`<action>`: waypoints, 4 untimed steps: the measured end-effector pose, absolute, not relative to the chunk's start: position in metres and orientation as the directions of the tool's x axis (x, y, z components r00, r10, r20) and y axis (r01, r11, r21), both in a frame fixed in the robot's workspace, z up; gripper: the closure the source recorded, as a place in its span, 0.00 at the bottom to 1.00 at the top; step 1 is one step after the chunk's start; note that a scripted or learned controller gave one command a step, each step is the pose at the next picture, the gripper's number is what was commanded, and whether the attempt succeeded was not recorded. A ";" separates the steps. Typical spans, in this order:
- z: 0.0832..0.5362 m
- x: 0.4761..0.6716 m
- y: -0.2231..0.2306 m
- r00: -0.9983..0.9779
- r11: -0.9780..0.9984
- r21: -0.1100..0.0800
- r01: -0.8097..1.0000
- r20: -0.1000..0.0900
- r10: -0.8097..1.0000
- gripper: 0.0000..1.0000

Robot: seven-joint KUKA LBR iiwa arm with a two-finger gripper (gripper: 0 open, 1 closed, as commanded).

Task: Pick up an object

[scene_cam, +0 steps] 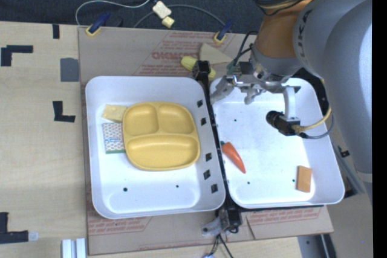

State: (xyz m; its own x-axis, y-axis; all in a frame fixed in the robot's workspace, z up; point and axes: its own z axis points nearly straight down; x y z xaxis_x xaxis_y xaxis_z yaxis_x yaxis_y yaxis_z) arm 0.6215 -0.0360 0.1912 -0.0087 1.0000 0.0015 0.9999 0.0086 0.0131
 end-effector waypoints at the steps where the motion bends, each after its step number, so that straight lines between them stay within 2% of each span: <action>1: 0.184 0.558 -0.039 0.002 -0.002 -0.005 1.000 0.000 1.000 0.00; 2: 0.184 0.480 -0.067 0.004 -0.004 -0.007 1.000 0.000 1.000 0.00; 3: 0.083 0.538 -0.106 0.002 -0.002 0.004 1.000 -0.003 1.000 0.00; 4: 0.098 0.537 -0.105 0.000 0.000 0.007 1.000 -0.005 1.000 1.00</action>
